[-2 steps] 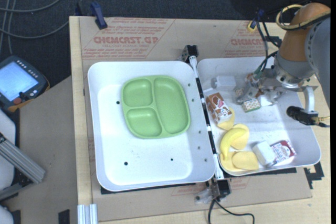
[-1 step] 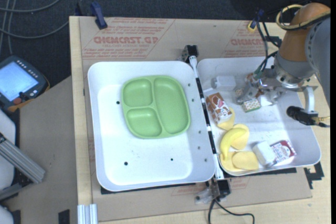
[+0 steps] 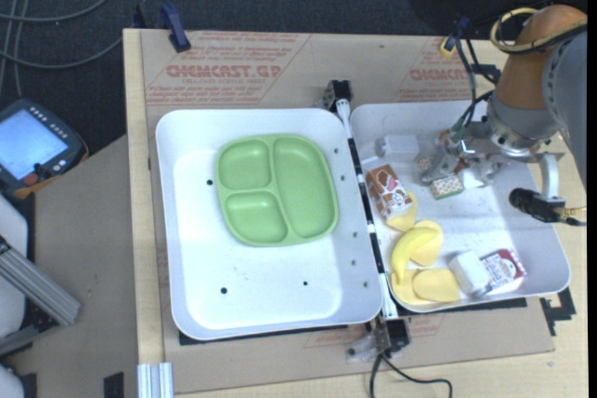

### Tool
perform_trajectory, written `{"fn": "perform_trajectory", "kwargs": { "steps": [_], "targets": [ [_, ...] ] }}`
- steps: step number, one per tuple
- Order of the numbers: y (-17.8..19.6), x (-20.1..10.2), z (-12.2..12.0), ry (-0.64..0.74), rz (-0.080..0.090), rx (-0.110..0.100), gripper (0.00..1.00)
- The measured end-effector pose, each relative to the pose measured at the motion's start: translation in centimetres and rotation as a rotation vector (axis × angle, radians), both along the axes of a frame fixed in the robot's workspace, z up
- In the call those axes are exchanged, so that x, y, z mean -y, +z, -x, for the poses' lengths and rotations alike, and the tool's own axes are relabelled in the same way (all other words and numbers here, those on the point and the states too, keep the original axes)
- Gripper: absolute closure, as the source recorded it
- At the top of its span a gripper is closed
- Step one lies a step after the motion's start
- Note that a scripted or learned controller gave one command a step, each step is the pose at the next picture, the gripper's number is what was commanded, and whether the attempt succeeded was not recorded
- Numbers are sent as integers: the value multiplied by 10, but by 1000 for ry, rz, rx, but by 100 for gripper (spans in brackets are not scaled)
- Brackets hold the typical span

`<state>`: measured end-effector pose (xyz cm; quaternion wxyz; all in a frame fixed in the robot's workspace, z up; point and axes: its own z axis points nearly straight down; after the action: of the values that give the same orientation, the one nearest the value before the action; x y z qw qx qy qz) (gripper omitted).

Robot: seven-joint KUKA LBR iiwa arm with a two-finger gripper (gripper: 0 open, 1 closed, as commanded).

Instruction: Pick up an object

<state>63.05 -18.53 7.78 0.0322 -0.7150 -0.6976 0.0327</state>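
Over the right bin point(image 3: 550, 242), at its far side, my gripper point(image 3: 446, 165) hangs just above a small pale green packet point(image 3: 447, 187); whether it is spread or pinching I cannot tell. I judge the packet light, flat and a bit crinkly, best pinched across its short edges.

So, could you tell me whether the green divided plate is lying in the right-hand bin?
No, the green divided plastic plate lies in the left white bin, apart from the bananas and packets in the right white bin.
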Motion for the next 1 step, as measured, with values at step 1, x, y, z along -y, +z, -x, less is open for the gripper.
{"fn": "perform_trajectory", "kwargs": {
  "steps": [1],
  "targets": [
    [0,0,0,0,0,0,0]
  ]
}}
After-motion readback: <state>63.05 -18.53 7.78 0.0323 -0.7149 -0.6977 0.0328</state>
